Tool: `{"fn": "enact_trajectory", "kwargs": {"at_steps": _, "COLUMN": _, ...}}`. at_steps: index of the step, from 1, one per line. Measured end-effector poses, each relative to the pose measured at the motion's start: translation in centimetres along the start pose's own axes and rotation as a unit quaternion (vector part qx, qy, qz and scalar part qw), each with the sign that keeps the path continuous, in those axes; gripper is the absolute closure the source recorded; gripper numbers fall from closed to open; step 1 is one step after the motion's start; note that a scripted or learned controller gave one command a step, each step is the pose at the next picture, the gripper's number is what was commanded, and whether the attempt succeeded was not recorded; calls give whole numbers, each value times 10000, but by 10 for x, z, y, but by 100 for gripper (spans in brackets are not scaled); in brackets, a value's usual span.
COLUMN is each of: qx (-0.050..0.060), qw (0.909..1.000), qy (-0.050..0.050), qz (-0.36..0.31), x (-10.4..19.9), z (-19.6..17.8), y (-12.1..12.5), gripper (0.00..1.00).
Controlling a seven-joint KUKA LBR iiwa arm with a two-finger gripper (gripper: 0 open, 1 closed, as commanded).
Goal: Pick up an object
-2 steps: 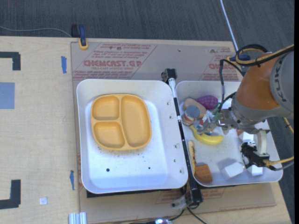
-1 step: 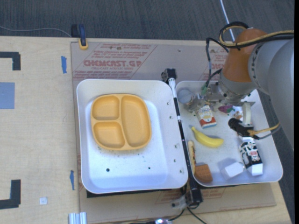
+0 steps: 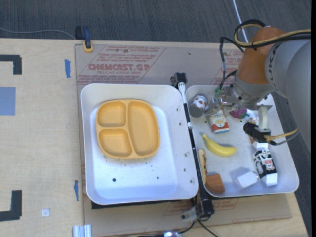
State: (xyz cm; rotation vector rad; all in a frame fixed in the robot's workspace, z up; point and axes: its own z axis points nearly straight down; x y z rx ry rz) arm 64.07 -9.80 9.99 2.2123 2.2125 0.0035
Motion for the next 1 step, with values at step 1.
{"fn": "enact_trajectory", "kwargs": {"at_steps": 1, "qx": 34, "qw": 10000, "qy": 34, "qz": -10, "x": 40, "z": -118, "y": 28, "gripper": 100}}
